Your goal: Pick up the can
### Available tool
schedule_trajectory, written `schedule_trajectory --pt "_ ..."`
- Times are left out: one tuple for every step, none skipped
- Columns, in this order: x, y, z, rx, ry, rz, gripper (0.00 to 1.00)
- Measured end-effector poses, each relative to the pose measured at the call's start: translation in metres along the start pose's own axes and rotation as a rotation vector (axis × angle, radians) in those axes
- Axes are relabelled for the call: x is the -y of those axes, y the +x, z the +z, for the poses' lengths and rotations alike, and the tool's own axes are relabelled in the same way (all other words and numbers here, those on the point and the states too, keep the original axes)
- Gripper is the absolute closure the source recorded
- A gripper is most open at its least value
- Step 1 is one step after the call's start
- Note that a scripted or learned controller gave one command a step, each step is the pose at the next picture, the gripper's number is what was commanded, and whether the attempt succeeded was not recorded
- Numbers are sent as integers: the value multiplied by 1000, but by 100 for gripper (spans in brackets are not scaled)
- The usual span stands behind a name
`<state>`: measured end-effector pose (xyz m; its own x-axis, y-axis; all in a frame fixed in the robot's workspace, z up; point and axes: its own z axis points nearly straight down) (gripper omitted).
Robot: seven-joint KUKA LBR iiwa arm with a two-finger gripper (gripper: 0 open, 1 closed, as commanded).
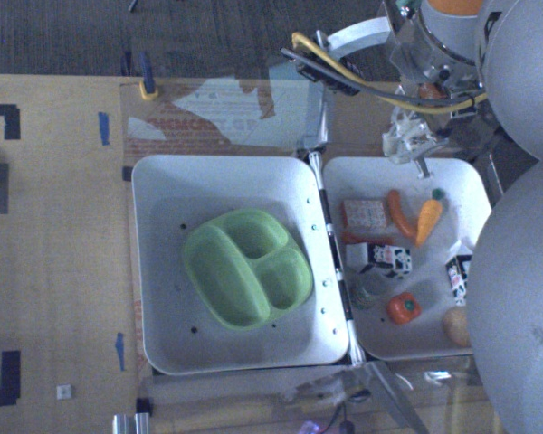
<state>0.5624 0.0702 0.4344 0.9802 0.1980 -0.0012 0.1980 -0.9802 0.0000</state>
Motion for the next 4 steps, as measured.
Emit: schedule_trajectory --pt "20 94 0 -2 0 -30 100" --pt "20 95 -10 -3 -1 -28 100" --pt "20 95 -20 -4 -1 -28 100" --pt "20 95 -30 -5 -1 -27 100"
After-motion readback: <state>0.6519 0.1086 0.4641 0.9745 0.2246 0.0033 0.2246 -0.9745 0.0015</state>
